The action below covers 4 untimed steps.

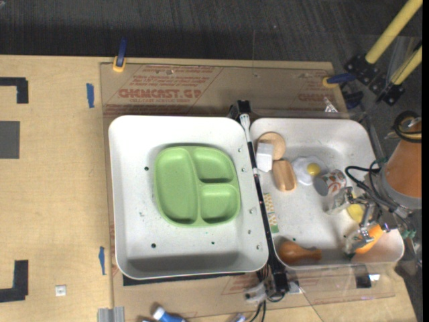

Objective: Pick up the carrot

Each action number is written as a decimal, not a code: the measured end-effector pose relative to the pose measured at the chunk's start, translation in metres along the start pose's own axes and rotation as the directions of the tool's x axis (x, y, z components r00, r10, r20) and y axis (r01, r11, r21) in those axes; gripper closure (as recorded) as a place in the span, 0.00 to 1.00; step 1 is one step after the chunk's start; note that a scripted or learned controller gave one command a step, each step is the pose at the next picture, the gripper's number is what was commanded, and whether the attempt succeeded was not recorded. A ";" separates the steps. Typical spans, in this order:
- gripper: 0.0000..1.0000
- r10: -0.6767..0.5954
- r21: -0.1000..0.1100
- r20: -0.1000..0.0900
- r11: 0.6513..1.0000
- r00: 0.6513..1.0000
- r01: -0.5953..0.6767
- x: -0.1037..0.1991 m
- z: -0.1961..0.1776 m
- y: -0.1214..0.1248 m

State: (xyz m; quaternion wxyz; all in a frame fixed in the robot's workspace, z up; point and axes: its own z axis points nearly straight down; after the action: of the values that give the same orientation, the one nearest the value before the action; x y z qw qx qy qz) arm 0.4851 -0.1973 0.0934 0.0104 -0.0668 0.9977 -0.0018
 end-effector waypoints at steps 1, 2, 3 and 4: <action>0.00 0.187 -0.003 -0.004 0.982 0.982 -0.187 -0.008 0.005 -0.020; 0.00 0.237 0.002 -0.004 0.972 0.972 -0.237 0.001 0.004 0.002; 1.00 0.242 0.002 0.017 0.970 0.970 -0.242 -0.005 -0.009 0.001; 0.00 0.242 0.001 0.016 0.970 0.970 -0.242 -0.005 -0.008 0.001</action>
State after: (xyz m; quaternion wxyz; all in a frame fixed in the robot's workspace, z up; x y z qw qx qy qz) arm 0.4900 -0.1953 0.1019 0.0187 0.0552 0.9983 -0.0017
